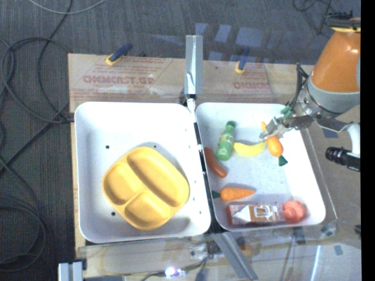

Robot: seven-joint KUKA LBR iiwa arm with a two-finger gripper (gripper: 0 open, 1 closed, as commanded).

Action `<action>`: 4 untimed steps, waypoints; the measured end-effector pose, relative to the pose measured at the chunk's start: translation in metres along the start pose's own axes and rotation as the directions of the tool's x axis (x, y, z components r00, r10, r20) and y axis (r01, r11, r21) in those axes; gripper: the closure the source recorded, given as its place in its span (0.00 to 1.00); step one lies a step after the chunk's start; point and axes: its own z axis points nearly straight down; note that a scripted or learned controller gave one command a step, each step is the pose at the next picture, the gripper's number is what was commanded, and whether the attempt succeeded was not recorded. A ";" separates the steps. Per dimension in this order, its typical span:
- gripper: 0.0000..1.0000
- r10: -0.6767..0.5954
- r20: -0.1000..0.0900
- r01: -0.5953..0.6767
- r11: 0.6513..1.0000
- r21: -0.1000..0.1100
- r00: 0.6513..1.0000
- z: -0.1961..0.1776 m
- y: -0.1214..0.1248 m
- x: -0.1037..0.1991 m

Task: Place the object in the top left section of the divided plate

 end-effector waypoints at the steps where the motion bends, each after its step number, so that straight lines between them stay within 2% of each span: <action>1: 1.00 -0.002 -0.001 0.002 1.000 0.000 1.000 -0.008 0.001 0.001; 2: 1.00 0.173 0.003 -0.173 0.985 0.001 0.985 -0.080 -0.022 0.041; 3: 1.00 0.076 0.004 -0.076 0.997 0.003 0.997 -0.057 -0.009 0.016; 4: 1.00 0.680 0.003 -0.680 0.733 0.003 0.733 0.035 -0.046 0.024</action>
